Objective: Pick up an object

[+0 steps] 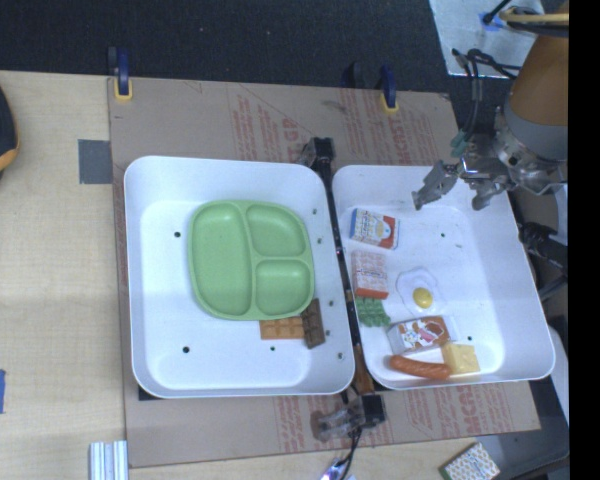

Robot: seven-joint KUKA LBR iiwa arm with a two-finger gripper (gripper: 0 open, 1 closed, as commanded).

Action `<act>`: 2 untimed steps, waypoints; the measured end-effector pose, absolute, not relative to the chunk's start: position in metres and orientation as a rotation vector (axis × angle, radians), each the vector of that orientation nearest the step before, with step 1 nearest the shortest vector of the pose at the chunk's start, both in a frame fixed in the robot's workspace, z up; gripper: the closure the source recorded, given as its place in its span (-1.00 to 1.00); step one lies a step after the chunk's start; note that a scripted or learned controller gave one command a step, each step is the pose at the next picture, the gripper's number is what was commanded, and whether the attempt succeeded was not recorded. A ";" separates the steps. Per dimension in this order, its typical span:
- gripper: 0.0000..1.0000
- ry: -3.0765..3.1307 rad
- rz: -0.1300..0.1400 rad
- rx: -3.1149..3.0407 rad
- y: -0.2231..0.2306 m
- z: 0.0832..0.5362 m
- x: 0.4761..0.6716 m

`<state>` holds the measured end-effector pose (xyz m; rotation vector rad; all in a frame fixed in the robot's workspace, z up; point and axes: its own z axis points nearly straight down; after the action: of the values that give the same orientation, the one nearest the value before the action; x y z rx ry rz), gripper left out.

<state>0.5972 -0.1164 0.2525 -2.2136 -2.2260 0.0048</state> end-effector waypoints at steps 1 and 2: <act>-1.00 -2.215 0.015 -2.211 -0.141 0.170 0.528; -1.00 -2.222 0.009 -2.208 -0.138 0.087 0.514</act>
<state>0.5140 -0.1379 0.0870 -2.2083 -2.2217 0.0095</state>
